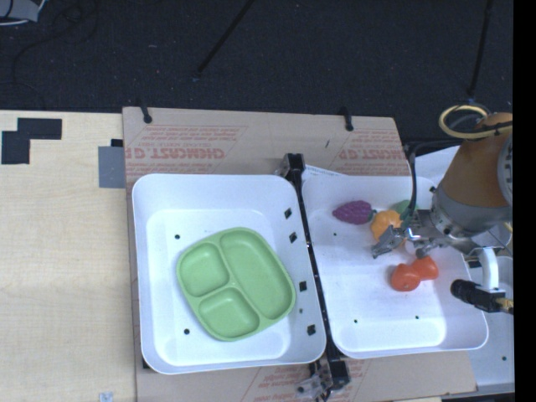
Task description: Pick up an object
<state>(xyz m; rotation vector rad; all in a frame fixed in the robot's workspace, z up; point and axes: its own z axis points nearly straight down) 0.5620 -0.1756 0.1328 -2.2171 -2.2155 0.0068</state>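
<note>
White plastic bins sit side by side on the table (67,249). Left bin (159,208) has a light green three-section plate (234,284) lying flat in it. Right bin (368,325) holds a purple toy (353,213) at the far side, a small orange-yellow piece (385,221) beside it, and a red-orange toy (412,275) nearer. The grey hand (394,243) hovers between the orange-yellow piece and the red one, can't tell whether it's gripping anything.

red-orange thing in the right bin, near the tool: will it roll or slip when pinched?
Likely yes. The red-orange object looks rounded and lumpy, so it may roll or squirt sideways on the smooth right bin floor. It appears a small glossy toy: probably light and stiff. The tool sits just above-left of it.
</note>
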